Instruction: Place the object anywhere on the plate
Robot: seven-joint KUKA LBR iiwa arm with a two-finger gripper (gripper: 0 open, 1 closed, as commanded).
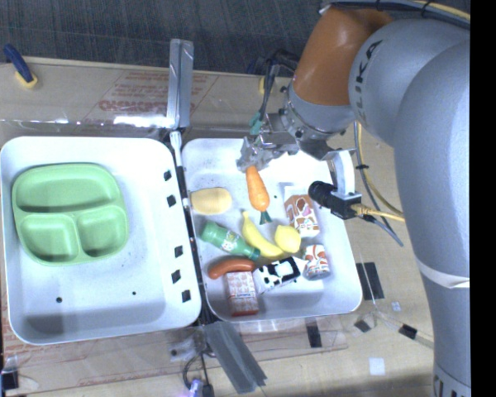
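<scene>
The gripper (256,151) hangs over the far part of the right bin (341,298), and a carrot (257,188) sits right at its tip, orange body pointing down toward the near side, slightly tilted. From where I stand the top of the carrot meets the fingers, but I cannot tell whether they are clamped on it or just above it. Behind the gripper the arm (413,139) fills the right side, with its orange band (335,52) above the wrist.

Around the carrot, the rest of the bin is crowded. Left of it lies a pale yellow potato (211,200). Below that is a green bottle (222,237), lying on its side, touching a banana (259,238) that runs diagonally. A lemon (288,238) sits just beside the banana's lower end. Right of the carrot is a red and white can (302,214), and another can (316,261) lies nearer the front. A sausage (230,266) lies near the front left, with a small box (241,289) just below it and a black and white carton (279,272) beside it.

The left bin (149,304) holds the green plate (69,212), a three-compartment tray lying flat toward the bin's left side, well apart from the carrot.
</scene>
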